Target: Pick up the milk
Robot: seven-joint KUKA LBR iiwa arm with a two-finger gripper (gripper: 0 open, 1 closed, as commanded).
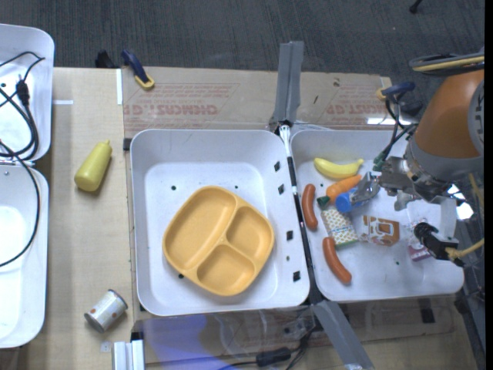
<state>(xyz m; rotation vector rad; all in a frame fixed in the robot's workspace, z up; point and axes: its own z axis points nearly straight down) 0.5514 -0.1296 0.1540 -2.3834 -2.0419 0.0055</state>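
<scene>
While the grey arm point(451, 118) with its orange band reaches in from the right, its gripper point(368, 187) hangs over the right bin point(400, 284), low among the items near the bin's middle; whether it is open or shut, I cannot tell, and nothing is clearly seen in its grasp. Beside that bin, the left bin point(154, 160) holds a yellow divided plate point(219, 241) with three compartments, lying slightly turned. In the right bin, the milk carton point(381, 230), white with an orange-brown print, lies on its side just below and to the right of the gripper, apart from it. A banana point(337, 166) lies near the bin's far wall, with a carrot point(342, 186) just under it. Two sausages lie along the left side: one sausage point(310, 206) upright in the view, the other sausage point(336, 260) slanting lower down. Between them sits a small speckled packet point(339, 227), and a blue object point(343, 203) lies close to the gripper. Outside the bins, a yellow mustard bottle point(93, 166) and a small tin can point(105, 310) lie on the bench point(85, 237).
</scene>
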